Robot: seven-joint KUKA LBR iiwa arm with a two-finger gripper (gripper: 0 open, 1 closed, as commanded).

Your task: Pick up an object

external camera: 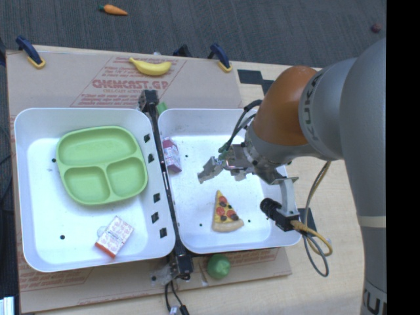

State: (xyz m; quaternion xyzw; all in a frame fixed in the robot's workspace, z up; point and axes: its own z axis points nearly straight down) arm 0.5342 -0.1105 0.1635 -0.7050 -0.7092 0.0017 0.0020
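Observation:
My gripper [211, 169] hangs over the middle of the right bin [197, 120], pointing left. A toy pizza slice [225, 212] lies on the bin floor just below and to the right of it, apart from it. A small purple carton [172, 155] rests against the right bin's left wall, to the left of the gripper. I see nothing held at the gripper. In the left bin [33, 195] sit a green divided tray [102, 163] and a red-and-white snack box [114, 235].
A toy banana [151, 65] lies on the cardboard behind the bins. A green ball [218, 266] sits in front of the right bin. A toy carrot [113, 9] is on the floor beyond the bench. A cable [315, 241] loops off the arm at the right.

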